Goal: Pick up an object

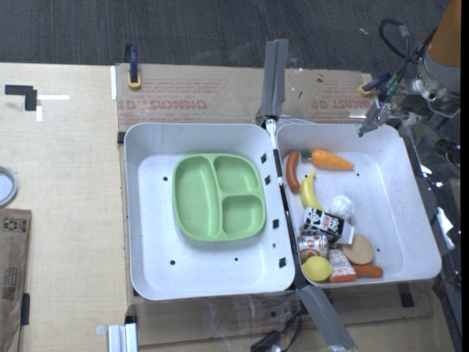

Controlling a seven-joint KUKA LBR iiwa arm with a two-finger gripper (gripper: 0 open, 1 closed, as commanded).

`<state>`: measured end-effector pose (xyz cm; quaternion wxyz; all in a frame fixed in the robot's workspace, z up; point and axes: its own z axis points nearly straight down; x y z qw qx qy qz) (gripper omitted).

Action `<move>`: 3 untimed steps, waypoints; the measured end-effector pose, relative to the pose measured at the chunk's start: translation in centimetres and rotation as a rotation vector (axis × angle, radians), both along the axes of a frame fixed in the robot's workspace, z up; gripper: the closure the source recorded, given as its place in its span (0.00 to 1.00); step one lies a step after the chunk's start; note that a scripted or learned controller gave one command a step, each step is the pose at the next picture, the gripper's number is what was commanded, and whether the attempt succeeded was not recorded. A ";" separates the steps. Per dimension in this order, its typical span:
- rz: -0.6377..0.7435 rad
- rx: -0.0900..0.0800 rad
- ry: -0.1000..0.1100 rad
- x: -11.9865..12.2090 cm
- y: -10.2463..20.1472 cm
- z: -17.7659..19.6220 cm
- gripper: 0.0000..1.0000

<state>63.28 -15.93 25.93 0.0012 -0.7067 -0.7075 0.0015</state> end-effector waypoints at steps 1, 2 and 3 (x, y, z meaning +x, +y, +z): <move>-0.067 0.000 -0.001 1.4 -4.0 -8.7 0.00; 0.414 0.001 -0.004 0.4 0.0 -16.8 0.00; 0.410 0.003 0.002 0.2 -0.2 -16.0 1.00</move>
